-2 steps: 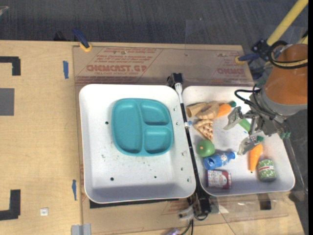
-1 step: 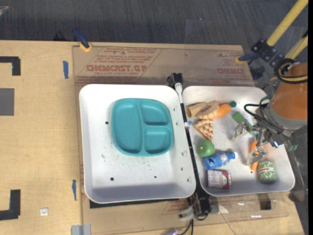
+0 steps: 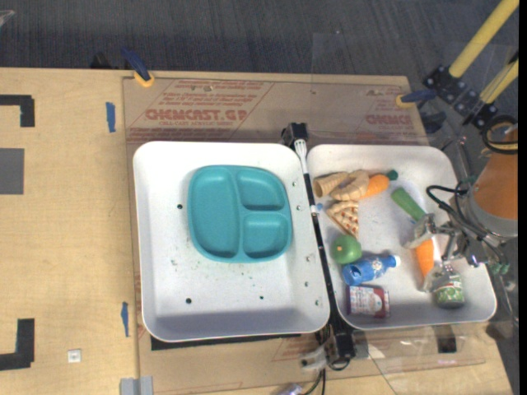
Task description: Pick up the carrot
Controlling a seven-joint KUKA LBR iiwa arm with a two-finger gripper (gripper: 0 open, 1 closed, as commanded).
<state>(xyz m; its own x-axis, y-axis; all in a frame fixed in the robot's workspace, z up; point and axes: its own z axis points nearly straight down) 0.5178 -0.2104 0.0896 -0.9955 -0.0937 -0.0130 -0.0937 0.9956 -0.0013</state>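
A light plywood counter [image 3: 66, 245] carries a brown cardboard sheet [image 3: 263, 105] clamped at its corners; dark grey carpeted floor [image 3: 247, 19] lies beyond its far edge.

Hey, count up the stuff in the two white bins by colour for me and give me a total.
Teal: 1, divided plate
Orange: 2, carrot, second carrot
Green: 3, pepper, cucumber-like piece, broccoli-like piece
Tan: 2, cone, waffle piece
Blue: 1, bottle
Red: 1, can
Total: 10
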